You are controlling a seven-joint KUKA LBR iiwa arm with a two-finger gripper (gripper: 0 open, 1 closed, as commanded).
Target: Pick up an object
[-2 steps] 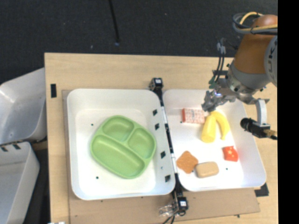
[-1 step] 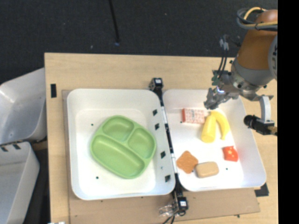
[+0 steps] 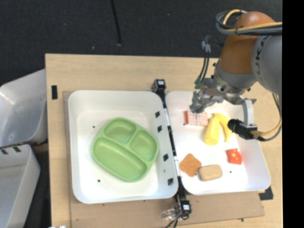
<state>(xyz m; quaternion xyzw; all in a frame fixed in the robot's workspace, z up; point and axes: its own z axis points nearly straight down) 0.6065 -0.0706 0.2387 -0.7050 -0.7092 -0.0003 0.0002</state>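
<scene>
The right bin [image 3: 247, 177] holds a red-and-white packet [image 3: 196, 119], a yellow banana-like toy [image 3: 216, 128], a small red piece [image 3: 233, 156], an orange-brown biscuit shape [image 3: 190, 164] and a tan oblong [image 3: 210, 172]. My gripper [image 3: 200, 104] hangs over the bin's far left part, its tips just above the packet's upper edge. From this height I cannot make out how the tips stand, and nothing shows held between them.
A green divided plate [image 3: 125, 148] lies in the left bin [image 3: 80, 175]. A black-clipped divider [image 3: 167, 137] runs between the bins. The arm's orange band [image 3: 240, 46] and cables loom over the right bin's far edge. A white container [image 3: 19, 108] sits off the bench's left.
</scene>
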